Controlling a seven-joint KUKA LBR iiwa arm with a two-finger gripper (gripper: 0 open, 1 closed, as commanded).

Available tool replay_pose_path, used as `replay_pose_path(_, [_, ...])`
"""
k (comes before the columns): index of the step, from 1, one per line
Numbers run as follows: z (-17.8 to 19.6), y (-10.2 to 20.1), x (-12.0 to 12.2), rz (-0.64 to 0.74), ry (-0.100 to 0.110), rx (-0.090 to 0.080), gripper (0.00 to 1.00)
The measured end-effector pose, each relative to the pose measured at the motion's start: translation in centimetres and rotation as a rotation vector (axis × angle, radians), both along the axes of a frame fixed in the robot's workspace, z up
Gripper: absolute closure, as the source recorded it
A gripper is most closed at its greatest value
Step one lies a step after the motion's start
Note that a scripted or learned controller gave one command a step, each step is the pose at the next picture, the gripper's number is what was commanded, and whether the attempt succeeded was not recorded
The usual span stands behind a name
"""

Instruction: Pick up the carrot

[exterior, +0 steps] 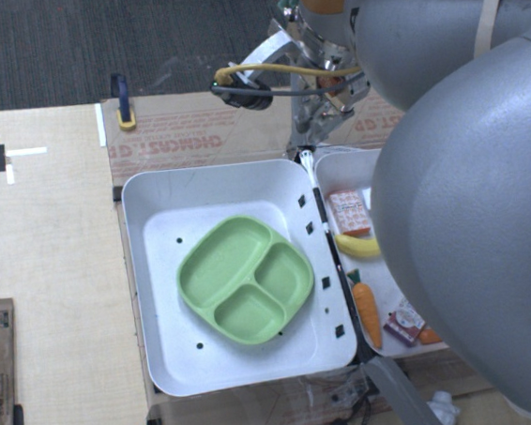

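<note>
While the carrot (pixel 366 315) lies in the right bin (pixel 328 164) against its left wall, below a banana (pixel 357 245) and a red-white packet (pixel 349 212), I see my tool (pixel 304 152) above the bins' dividing rim; its opening I cannot tell.

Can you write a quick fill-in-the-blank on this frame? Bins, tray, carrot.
1. The green tray lies in the ____ bin as the camera sees it.
2. The tray has ____ compartments.
3. The carrot lies in the right bin, just below the ____.
4. The gripper sits near the bins' ____ edge, apart from the carrot.

Missing words: left; three; banana; far
</note>
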State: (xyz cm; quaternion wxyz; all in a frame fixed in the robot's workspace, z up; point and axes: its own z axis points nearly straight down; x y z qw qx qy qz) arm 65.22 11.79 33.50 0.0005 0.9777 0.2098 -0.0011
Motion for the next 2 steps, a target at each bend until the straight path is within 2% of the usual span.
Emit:
replay_pose_path(1, [-6.9, -5.0, -0.6, 0.191, 0.004, -0.001, 1.00])
replay_pose_path(2, [-6.8, -6.4, -4.2, 0.206, 0.004, -0.001, 1.00])
